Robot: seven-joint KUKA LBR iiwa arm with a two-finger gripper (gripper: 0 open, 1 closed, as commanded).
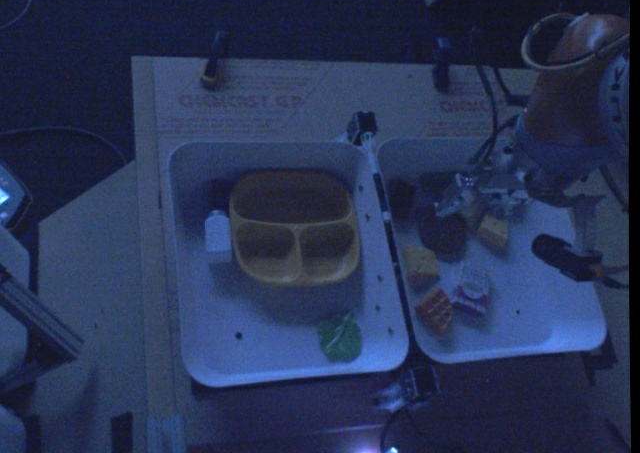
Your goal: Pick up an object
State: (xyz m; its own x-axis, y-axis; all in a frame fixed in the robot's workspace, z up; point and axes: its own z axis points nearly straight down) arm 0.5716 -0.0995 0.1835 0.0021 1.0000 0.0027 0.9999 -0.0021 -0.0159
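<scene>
The scene is dim. My gripper (478,199) hangs low over the back of the right bin (560,326), just above a dark round object (443,233) and beside a small yellow block (492,231). Nearer the front of that bin lie a yellow wedge (420,263), an orange waffle-like piece (434,310) and a small white and pink packet (471,291). The gripper is a dark tangle here and nothing shows clearly between its parts.
The left bin (200,341) holds a yellow divided tray (294,240), a small white bottle (217,233) at its left and a green leaf (340,338) near the front. A black cylinder (562,257) juts over the right bin's right side. The divider (388,241) separates the bins.
</scene>
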